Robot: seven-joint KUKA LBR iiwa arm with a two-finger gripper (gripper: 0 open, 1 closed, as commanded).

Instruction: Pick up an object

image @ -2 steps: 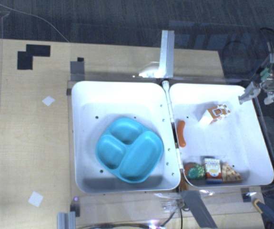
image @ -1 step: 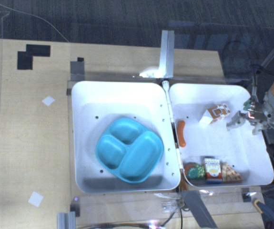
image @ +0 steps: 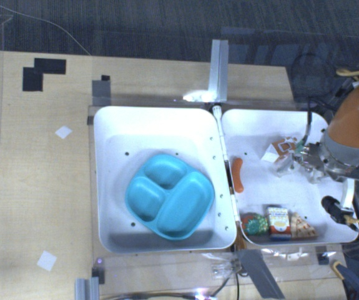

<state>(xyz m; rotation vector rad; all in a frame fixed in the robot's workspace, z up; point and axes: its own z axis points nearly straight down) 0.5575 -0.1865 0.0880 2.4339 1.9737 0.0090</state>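
So far nothing is lifted. The gripper (image: pixel 290 162) is low in the right bin (image: pixel 254 125), beside a brown-white packet (image: pixel 283 147); whether it grips I cannot tell. The sausage (image: pixel 236 174) and the small boxes (image: pixel 279 223) lie untouched, so the pick remains.

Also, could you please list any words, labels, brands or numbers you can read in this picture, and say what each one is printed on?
None can be read.
Small yellow and red printed carton in the right white bin: print too blurred to read.
Brown and white printed packet beside the hand: markings too small to read.
Black shapes on the wooden bench: plain patches, no lettering.
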